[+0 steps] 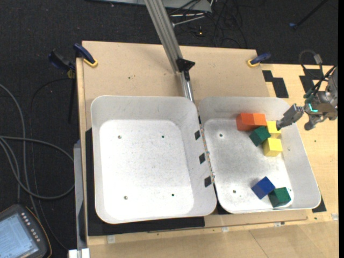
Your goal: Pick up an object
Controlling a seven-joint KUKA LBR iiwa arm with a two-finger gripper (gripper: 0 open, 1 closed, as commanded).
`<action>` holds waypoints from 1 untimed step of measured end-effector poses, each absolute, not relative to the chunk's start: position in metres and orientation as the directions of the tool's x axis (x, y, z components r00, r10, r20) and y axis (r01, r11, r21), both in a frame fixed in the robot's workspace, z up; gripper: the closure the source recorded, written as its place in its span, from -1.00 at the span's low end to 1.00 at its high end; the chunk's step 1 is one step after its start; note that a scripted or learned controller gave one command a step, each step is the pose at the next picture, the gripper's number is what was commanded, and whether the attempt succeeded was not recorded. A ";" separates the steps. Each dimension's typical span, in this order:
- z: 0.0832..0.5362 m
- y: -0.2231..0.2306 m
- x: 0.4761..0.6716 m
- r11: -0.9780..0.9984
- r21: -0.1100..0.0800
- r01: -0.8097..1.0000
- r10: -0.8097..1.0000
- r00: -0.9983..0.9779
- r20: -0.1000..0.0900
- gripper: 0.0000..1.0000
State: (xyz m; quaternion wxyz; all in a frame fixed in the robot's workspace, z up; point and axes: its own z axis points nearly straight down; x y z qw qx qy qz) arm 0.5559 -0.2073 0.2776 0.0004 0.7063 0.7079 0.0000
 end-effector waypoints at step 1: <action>0.232 -0.213 0.554 -0.001 -0.005 1.000 1.000 0.001 0.000 -1.00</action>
